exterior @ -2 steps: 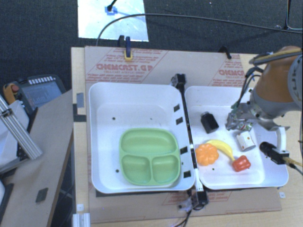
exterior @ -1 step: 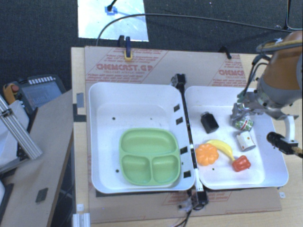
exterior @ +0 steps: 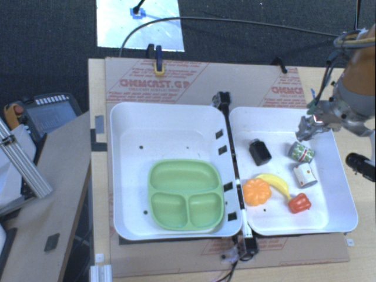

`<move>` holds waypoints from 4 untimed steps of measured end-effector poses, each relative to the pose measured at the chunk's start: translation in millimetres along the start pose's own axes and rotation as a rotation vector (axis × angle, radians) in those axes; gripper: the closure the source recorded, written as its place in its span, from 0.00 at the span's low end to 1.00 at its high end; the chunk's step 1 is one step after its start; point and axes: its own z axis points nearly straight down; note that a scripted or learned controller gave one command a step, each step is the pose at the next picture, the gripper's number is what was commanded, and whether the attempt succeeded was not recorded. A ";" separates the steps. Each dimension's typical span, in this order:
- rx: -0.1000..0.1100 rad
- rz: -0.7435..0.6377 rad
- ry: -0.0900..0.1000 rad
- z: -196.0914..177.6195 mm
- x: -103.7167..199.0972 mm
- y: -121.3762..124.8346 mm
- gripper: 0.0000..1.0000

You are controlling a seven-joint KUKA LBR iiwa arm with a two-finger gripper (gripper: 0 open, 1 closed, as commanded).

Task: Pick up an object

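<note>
The right bin (exterior: 335, 216) holds a black block (exterior: 259, 151), a green-and-white can (exterior: 301, 152), a small white can with a red band (exterior: 305, 174), a yellow banana (exterior: 276, 184), an orange fruit (exterior: 256, 191) and a red pepper (exterior: 299, 202). My gripper (exterior: 306, 129) hangs at the bin's far right, just above and behind the green-and-white can. Nothing shows between its fingers.
The left bin (exterior: 129, 128) holds a green divided plate (exterior: 186, 194). A black clip-lined divider (exterior: 230, 157) runs between the bins. A cable arcs over the back of the bench. A pendant (exterior: 50, 115) and metal rail (exterior: 23, 163) sit at the left.
</note>
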 end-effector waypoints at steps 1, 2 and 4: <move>0.006 -0.004 0.003 14.7 48.2 6.7 1.00; 0.006 -0.003 0.002 28.0 99.0 9.1 1.00; 0.006 -0.004 0.003 49.0 205.4 17.9 1.00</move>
